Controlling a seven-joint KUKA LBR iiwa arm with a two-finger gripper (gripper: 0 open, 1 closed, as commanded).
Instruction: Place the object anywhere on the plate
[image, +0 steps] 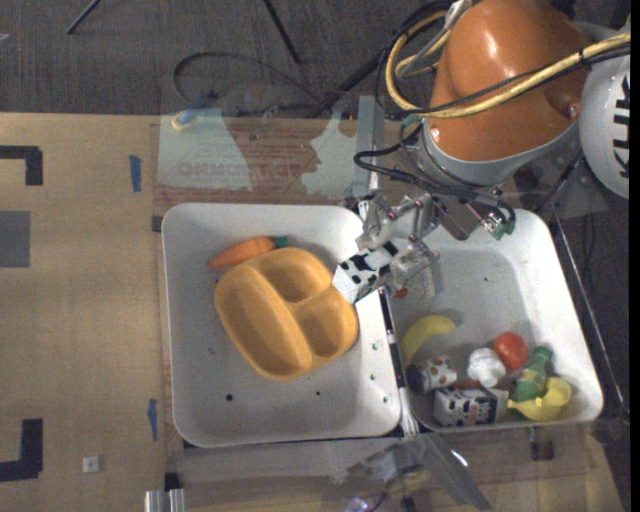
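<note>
You're looking at a black-and-white cow-print carton (361, 273) sitting tilted at the yellow plate's (285, 312) two o'clock edge, with the gripper (390, 256) pinching it between its fingers.

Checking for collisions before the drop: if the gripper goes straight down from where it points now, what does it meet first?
Probably the right rim of the yellow three-compartment plastic plate, since the gripper, with the black-and-white cow-patterned box between its fingers, hangs near that edge; depth is unclear, so possibly the white bin floor instead.
</note>
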